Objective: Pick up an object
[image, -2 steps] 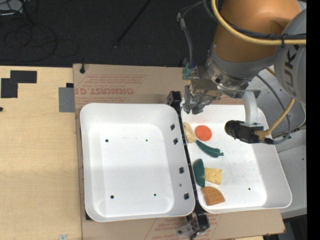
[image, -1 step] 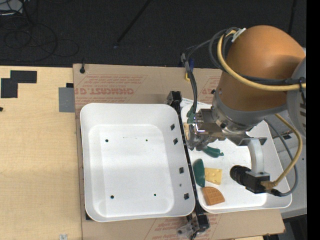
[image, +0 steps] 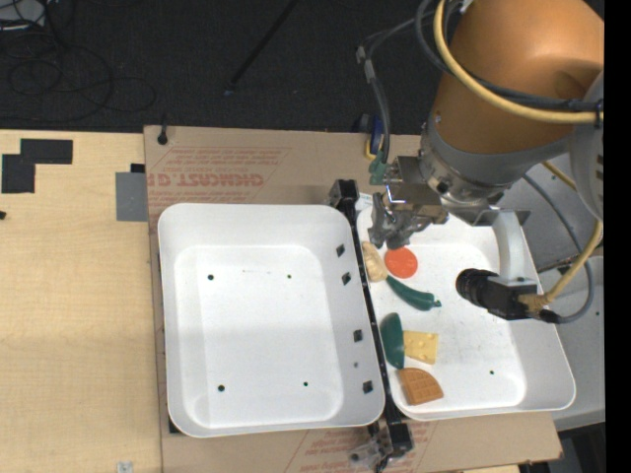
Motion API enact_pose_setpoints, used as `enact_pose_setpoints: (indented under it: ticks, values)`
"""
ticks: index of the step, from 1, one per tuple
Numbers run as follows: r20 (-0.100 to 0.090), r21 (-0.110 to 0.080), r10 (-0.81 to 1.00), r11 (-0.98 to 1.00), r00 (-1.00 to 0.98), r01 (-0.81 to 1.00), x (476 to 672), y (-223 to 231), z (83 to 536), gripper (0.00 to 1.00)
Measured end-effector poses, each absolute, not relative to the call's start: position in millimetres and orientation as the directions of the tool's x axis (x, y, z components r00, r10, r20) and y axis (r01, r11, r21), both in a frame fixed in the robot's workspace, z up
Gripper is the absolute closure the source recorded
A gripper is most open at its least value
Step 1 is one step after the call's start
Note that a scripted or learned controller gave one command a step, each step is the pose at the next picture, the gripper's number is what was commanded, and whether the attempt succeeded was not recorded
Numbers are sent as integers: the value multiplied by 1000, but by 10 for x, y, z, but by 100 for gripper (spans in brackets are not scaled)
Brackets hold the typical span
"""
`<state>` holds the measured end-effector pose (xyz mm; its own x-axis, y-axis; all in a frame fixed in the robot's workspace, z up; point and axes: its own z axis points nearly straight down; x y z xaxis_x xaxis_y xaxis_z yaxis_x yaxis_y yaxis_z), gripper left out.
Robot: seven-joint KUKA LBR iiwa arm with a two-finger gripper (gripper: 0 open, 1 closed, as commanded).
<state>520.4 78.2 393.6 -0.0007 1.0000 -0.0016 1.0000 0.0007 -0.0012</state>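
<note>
The right bin (image: pixel 552 387) is serving as the landmark here, and everything loose is lying in its left half. Nearest the camera, close to the bin's front edge, a brown wedge of toast (image: pixel 421 387) is sitting flat. Just behind it a yellow block of cheese (image: pixel 422 346) is resting, and a dark green leaf-shaped piece (image: pixel 392 338) is leaning along the bin's left wall beside them. Further back a green pepper (image: pixel 414 295) is lying at a slant, then a red disc (image: pixel 400 262), and a pale tan piece (image: pixel 373 261) is pressing against the left wall.

The items are probably crowding that wall because they were dropped or pushed there; this is leaving little room for fingers on the wall side.

The gripper (image: pixel 391 227) is hanging over the bin's far left corner, just behind the red disc and the tan piece. Whether its fingers are spread or closed I cannot tell from this angle, and nothing is showing between them. The likeliest target is the red disc, since it is lying almost under the tool.

The right half of the bin is lying bare, giving open floor for moving. The left bin (image: pixel 187 264) is sitting alongside, sharing the dividing rim.
</note>
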Motion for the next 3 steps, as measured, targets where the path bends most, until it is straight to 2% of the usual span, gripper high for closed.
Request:
enact_pose_setpoints:
  ticks: [1,2,3]
  values:
    - [-3,-15,1000,-6,6,1000,4739,272,3361,100]
    - [0,10,1000,3,-3,1000,5088,687,4802,100]
    - [-2,-5,1000,2,-2,1000,4947,877,4914,100]
